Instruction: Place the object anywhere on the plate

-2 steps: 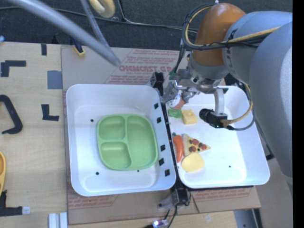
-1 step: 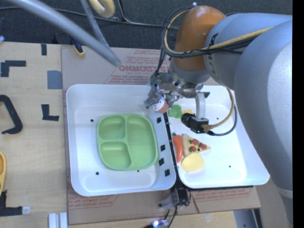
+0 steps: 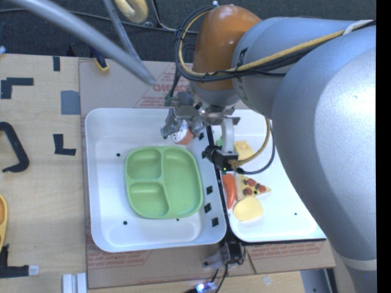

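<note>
A green plate (image 3: 164, 182) with three compartments lies flat in the left white bin (image 3: 98, 163). My gripper (image 3: 176, 130) hangs just above the plate's far edge, toward its right corner. A small orange and white object (image 3: 182, 138) shows between its fingertips, held above the bin floor right behind the plate's rim. The wrist and the orange band hide the upper part of the fingers.
The right bin (image 3: 293, 215) holds a carrot (image 3: 230, 189), a pizza slice (image 3: 255, 187), a pale yellow round piece (image 3: 247, 209) and a yellow wedge (image 3: 244, 149). The divider between the bins runs just right of the plate. The big grey arm covers the right side.
</note>
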You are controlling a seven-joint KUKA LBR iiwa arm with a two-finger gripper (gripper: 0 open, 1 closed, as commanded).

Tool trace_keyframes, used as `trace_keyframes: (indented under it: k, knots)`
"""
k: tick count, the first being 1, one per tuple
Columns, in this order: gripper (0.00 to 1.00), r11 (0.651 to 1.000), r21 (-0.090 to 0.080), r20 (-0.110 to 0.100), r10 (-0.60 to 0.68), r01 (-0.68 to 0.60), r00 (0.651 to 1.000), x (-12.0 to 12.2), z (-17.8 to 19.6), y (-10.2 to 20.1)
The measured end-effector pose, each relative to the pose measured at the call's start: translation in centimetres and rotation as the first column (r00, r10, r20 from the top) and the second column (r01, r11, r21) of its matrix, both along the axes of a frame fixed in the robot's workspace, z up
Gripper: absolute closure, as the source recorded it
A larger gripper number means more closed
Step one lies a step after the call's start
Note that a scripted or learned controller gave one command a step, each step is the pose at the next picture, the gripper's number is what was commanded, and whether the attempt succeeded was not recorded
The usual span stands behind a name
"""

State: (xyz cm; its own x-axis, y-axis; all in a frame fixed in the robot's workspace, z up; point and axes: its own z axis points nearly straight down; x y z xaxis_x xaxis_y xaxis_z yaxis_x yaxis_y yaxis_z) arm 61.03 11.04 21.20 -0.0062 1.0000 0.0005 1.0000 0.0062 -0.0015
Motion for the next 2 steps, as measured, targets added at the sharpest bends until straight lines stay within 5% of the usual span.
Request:
trace_keyframes:
  k: [1,2]
  knots:
    - [1.0,1.0,0.001,0.001,-0.002,0.002,1.0,0.08,2.06,1.87]
    - [0.0,1.0,0.0,0.001,-0.004,0.004,1.0,0.07,2.04,1.77]
